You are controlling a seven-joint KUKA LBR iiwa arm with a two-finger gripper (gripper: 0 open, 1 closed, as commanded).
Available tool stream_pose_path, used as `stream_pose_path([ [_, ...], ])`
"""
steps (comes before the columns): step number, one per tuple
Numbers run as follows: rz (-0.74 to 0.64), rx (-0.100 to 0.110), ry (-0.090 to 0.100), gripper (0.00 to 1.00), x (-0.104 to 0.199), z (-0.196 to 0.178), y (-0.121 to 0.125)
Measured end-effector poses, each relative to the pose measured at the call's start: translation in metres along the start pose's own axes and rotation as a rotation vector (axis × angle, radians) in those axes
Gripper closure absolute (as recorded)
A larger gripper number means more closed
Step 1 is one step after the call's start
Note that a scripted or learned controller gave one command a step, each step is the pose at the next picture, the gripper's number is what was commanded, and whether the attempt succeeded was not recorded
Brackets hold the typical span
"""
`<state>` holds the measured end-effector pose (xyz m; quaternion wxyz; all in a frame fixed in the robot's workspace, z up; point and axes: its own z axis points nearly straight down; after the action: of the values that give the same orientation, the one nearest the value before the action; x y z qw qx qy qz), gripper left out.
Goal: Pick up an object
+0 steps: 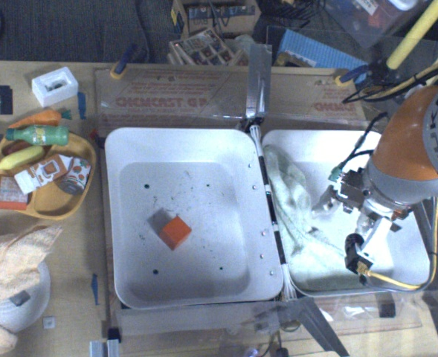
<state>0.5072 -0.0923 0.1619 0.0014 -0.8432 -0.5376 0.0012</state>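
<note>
Arm over the right bin, block in the left

The arm (408, 151) hangs over the right bin (419, 262) and its pale cloth (293, 199); the 1 orange block (177, 232) sits mid left bin (129, 169), well left of the gripper (334, 199), whose grip I cannot tell.

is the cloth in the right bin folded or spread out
Neither neatly: the pale cloth lies crumpled and strung out along the left side of the right bin, with loose creases rather than flat folds.
</note>
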Motion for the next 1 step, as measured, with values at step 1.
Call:
stream_pose_path([
  [1,0.029,-0.003,0.0,0.0,-0.0417,-0.0344,0.0194],
])
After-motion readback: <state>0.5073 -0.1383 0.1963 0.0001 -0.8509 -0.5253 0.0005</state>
